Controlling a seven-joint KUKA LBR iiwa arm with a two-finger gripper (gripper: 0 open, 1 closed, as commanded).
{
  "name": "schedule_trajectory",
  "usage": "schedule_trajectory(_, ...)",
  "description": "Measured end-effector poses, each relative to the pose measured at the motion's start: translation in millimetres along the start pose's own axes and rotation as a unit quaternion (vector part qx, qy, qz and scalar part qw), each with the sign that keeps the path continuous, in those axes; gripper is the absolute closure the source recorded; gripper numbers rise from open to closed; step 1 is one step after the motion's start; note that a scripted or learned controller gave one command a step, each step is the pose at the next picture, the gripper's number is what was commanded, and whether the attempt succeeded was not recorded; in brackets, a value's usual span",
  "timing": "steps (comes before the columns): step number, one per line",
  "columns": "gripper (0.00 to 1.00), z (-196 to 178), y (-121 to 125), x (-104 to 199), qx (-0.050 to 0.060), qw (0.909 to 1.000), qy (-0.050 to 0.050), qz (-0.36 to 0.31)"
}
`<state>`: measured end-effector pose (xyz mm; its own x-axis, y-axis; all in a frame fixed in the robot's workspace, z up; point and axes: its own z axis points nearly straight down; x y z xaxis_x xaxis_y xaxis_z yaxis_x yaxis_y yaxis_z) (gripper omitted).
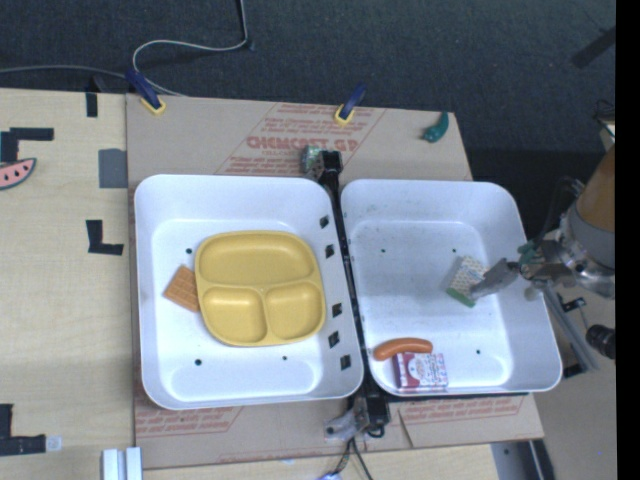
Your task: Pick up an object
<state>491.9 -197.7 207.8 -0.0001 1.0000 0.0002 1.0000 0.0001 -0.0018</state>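
In the right bin [500, 208] lies a small white-and-green speckled block [462, 277] near the middle right. An orange sausage [403, 347] and a red-and-white packet [420, 370] lie by the front wall. My gripper [490, 281] reaches in over the right wall, its dark tip low and right against the speckled block's right side. Whether it grips the block is not visible. The arm's wrist [585, 253] hangs just outside the bin's right rim.
The left bin [160, 208] holds a yellow divided plate [262, 286] with a brown waffle piece [182, 288] tucked under its left edge. A black divider [340, 268] with clips runs between the bins. Clamps and a cable sit on the cardboard behind.
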Motion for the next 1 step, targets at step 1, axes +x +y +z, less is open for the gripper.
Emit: schedule_trajectory(1,0.00,113.7,33.2,-22.5,-0.001,1.0000,0.001,-0.001)
